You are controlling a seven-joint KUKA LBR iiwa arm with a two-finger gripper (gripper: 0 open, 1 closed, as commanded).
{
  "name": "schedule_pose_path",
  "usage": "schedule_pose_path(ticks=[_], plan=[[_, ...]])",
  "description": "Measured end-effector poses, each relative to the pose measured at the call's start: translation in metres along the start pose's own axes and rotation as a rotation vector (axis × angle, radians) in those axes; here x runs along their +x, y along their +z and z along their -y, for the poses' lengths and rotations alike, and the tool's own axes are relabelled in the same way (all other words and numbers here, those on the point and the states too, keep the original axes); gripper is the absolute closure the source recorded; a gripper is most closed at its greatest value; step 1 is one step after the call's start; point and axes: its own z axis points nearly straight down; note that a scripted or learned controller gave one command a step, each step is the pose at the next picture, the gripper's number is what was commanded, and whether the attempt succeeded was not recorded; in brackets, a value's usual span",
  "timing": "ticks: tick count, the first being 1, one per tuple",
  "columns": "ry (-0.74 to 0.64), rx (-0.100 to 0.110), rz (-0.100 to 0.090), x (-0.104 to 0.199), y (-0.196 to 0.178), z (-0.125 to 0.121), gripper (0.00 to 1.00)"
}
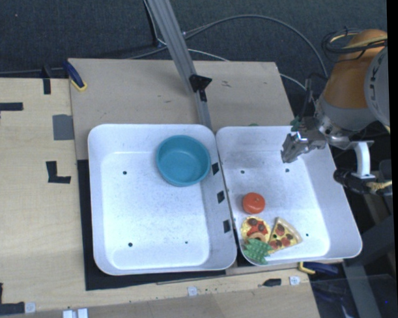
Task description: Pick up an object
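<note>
1. We see the gripper (291, 149) poised over the far right part of the right bin (331, 202), with nothing between its fingers. Whether those fingers are spread or pressed together we cannot tell from this slanted view.

2. The candidates lie in the same bin, toward its near left corner: a small red round object (254, 202), and just nearer the camera, two toy pizza slices (273, 233) side by side with a green leafy piece (257, 251) touching the left one. The left bin (116, 210) bears a blue bowl (183, 160) near its far edge.

3. We judge the step in hand to be the approach: the gripper is well apart from every object and must travel toward the near left of its own bin.

4. To do it well, we would choose the red object. It stands alone and looks rounded and raised, so the fingers can close on it from either side.

5. We would centre over it before descending, so that neither finger lands on top of it and pushes it away.

6. The pizza slices look flat and lie against each other, near the bin wall. We think fingers would find little to close on there.

7. The bowl would mean crossing the divider between the bins, and gripping its rim is a harder grasp.
</note>
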Motion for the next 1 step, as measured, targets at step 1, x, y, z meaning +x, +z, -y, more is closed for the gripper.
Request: schedule_pose_path(ticks=[1], plan=[[0.000,0.003,-0.001,0.0002,-0.0218,-0.0004,1.00]])
